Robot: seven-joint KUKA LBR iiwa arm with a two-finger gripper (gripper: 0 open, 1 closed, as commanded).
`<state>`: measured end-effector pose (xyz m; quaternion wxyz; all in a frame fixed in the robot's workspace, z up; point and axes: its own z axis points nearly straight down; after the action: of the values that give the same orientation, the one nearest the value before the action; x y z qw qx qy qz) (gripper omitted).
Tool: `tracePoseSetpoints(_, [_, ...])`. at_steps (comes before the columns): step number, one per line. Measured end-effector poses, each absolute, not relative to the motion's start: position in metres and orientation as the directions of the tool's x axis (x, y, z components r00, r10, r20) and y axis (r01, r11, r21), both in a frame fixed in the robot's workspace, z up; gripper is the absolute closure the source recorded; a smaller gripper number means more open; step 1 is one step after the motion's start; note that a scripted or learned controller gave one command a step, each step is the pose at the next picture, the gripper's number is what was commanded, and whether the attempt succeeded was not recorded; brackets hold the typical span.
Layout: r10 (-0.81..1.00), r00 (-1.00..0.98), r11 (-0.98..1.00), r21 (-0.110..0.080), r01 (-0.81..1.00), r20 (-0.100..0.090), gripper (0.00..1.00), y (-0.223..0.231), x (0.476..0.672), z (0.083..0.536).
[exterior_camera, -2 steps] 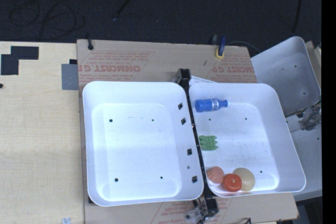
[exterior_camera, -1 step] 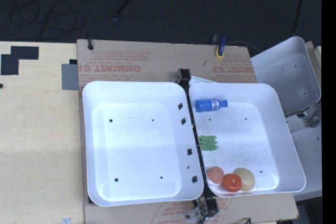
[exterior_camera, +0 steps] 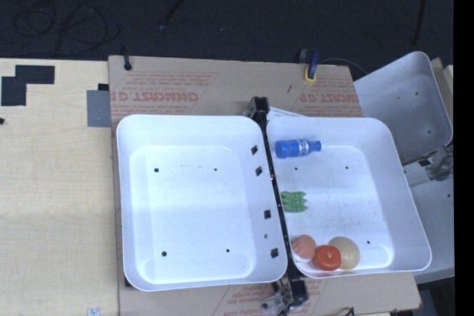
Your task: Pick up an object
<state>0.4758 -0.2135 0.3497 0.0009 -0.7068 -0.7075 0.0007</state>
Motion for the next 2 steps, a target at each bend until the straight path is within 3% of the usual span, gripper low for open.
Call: tracePoseSetpoints(2, [1.000,0.001,-0.001,-0.002,1.000,0.000,1.00,-0.2132,0.4762,0.3395])
